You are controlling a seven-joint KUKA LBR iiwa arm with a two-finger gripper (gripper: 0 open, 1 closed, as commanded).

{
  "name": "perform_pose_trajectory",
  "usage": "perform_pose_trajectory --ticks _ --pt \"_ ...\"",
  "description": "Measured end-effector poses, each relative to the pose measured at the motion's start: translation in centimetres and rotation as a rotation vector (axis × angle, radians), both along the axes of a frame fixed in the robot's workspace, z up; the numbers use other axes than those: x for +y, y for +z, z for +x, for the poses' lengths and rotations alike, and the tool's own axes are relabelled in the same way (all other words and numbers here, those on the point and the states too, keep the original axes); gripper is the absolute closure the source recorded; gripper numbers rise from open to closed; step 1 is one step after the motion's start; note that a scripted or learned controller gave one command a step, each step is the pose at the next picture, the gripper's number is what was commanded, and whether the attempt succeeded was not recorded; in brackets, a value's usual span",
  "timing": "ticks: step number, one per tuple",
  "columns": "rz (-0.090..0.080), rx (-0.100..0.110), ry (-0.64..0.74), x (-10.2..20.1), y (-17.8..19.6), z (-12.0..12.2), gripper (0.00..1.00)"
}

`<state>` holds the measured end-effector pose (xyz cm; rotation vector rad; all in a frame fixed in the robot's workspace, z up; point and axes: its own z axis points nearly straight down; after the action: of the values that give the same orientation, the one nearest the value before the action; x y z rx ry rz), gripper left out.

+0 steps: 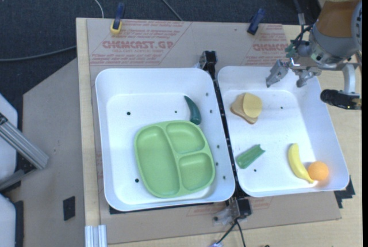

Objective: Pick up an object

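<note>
Dark carpet all round, loose cables, cardboard-topped bench (pixel 172 38) with two white bins side by side. Nearest edge: green divided plate (pixel 174 156) in left bin (pixel 109 125), dark green pepper-like piece (pixel 192 109) just beyond it by the divider. In right bin (pixel 328 125), near edge: yellow banana (pixel 299 162) touching orange ball (pixel 318 171) at near right corner; flat green piece (pixel 249 156) near the divider, apart from both. Farther back: tan sandwich-like toy (pixel 247 107), alone, well clear of walls. Farthest: gripper (pixel 288 75) hanging over the right bin's far edge, fingers spread apart, nothing between them. Nothing lifted yet; approach stage, by the look of it. Sandwich toy probably the easiest target: closest to gripper, free space all round. Best done by centring above it, keeping fingers wide, straddling its narrower span, descending straight, closing only once low. Banana and ball riskier: touching each other, tucked near the wall, ball likely to roll.
</note>
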<state>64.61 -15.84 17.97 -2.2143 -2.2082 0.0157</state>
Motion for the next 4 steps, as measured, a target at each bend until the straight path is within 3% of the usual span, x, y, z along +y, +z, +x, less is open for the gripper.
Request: perform_pose_trajectory --ticks 1,2,3,4 --pt "-0.003 -0.016 0.003 0.0 1.0 0.3 0.00" --pt "-0.001 -0.009 0.004 0.5 -5.4 0.2 0.00" --pt "-0.006 -0.029 0.003 0.4 -8.9 0.6 0.00" --pt "-0.007 -0.027 0.005 0.4 -8.1 0.5 1.00"
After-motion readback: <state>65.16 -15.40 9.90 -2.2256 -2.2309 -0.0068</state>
